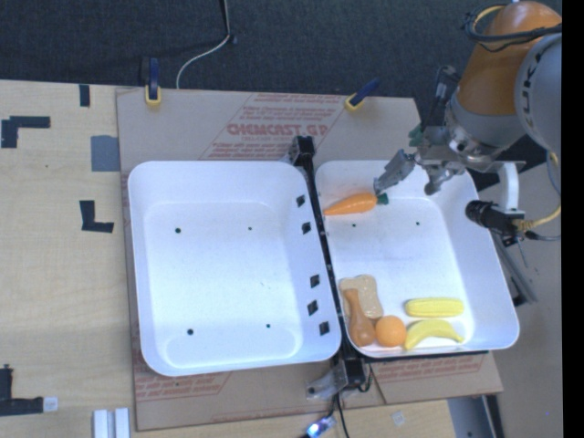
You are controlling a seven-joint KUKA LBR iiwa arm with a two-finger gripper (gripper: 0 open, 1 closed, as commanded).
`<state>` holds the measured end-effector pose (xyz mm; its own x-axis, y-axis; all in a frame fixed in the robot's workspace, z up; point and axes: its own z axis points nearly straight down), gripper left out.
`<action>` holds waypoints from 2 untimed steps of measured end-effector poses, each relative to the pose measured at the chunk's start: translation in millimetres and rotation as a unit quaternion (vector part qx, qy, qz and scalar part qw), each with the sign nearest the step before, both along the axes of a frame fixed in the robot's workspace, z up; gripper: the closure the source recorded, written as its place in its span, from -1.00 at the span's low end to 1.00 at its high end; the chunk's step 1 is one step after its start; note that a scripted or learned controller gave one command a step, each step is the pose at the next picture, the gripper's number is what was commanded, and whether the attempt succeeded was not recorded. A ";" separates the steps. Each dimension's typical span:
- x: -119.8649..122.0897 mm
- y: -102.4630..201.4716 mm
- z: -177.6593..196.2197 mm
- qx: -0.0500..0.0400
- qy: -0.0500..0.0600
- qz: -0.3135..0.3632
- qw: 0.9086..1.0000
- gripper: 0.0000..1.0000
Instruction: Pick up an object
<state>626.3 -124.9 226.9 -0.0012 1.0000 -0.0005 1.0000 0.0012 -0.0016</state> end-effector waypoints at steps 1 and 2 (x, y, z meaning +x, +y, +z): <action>-21.5 43.8 214.2 0.000 -0.009 0.002 1.000 -1.00; -21.4 42.1 213.6 -0.001 -0.001 0.000 1.000 1.00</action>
<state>604.9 -82.8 440.5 -0.0019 1.0000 -0.0024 1.0000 0.0019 -0.0004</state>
